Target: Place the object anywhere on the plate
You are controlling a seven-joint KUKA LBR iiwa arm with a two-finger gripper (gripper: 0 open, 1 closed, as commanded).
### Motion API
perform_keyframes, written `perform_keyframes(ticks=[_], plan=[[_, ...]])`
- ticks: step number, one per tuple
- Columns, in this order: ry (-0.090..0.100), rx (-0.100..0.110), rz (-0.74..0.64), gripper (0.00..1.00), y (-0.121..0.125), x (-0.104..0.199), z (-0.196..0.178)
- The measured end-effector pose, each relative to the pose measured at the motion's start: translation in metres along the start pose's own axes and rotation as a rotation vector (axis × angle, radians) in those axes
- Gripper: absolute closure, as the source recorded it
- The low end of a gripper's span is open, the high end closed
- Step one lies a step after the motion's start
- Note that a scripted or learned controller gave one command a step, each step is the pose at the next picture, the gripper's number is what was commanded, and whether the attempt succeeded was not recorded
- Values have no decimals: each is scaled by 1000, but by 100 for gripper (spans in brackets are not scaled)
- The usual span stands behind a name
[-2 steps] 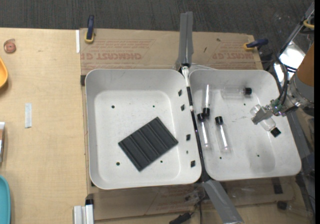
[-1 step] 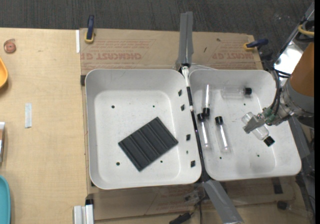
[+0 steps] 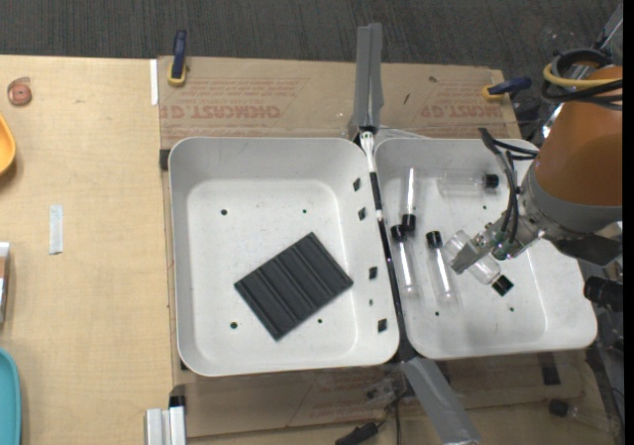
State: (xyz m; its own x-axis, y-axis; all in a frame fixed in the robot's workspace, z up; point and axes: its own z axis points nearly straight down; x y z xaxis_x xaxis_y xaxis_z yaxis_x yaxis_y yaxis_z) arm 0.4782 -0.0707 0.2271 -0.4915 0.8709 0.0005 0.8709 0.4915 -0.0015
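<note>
Over in the right bin (image 3: 555, 329) the gripper (image 3: 474, 257) sits low among several clear tubes with black caps, its grey arm (image 3: 580, 161) reaching in from the right. Whether anything is caught in it I cannot tell. A clear tube (image 3: 440, 270) lies just beside it. The dark ribbed plate (image 3: 294, 284) lies flat and askew in the left bin (image 3: 193, 235), well apart.

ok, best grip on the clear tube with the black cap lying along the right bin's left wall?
Probably mid-barrel on the tube, from straight above, fingers closing across its width. It lies flat, running lengthwise beside the wall of the right bin, so a side approach looks blocked there.
</note>
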Motion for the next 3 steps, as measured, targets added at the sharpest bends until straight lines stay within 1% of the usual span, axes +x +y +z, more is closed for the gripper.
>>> perform_keyframes(ticks=[1, 2, 3], plan=[[-1, -1, -107, 100, 37, 64, -7], [1, 2, -299, 100, 92, 120, 28], [-2, -1, -539, 100, 117, 150, -78]])
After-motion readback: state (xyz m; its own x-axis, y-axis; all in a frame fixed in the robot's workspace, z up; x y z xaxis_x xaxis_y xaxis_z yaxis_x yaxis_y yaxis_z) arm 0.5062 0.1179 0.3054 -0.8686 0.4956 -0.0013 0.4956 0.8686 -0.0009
